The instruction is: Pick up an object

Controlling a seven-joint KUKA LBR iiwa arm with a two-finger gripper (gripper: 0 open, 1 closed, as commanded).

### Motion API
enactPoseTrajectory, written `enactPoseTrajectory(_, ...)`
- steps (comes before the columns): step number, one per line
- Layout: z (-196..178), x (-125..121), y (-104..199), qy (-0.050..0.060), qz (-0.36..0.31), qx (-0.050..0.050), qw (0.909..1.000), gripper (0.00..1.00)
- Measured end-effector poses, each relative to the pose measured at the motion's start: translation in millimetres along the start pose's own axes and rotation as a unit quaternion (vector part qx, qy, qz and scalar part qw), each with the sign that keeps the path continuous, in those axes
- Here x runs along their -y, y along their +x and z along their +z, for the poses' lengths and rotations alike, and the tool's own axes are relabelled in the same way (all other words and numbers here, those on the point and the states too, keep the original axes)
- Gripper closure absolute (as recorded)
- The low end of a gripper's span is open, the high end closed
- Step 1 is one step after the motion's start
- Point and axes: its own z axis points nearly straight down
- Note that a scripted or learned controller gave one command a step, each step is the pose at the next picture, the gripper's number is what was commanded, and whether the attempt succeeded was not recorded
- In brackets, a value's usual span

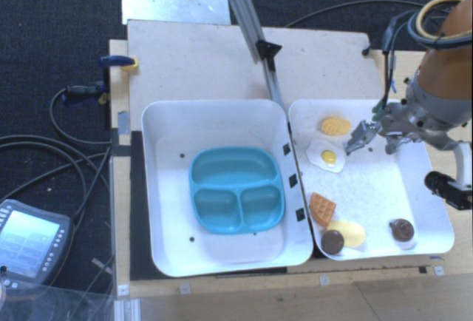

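End effector [358,139] sits low over the right bin [421,186], upper-middle of it; can't tell its opening from this angle. Fried egg [326,157] lies just left and below it, close. Yellow round piece [335,126] just upper left. Waffle [322,208] and brown pieces further down-frame. Blue divided tray [236,188] in left bin.

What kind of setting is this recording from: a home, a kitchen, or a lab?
Most likely a robotics lab bench, not a kitchen: a teach pendant lies beside loose cables, and two white bins hold toy food such as a fried egg.
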Motion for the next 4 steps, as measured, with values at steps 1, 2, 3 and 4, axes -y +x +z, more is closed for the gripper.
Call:
enactPoseTrajectory(1,0,0,0,0.000,0.001,0.000,1.0000,0.00)
enactPoseTrajectory(2,45,-6,-4,0.002,0.002,0.000,1.0000,0.00)
enactPoseTrajectory(3,104,-8,-11,0.004,0.002,0.000,1.0000,0.00)
enactPoseTrajectory(4,168,-5,-11,0.004,0.002,0.000,1.0000,0.00)
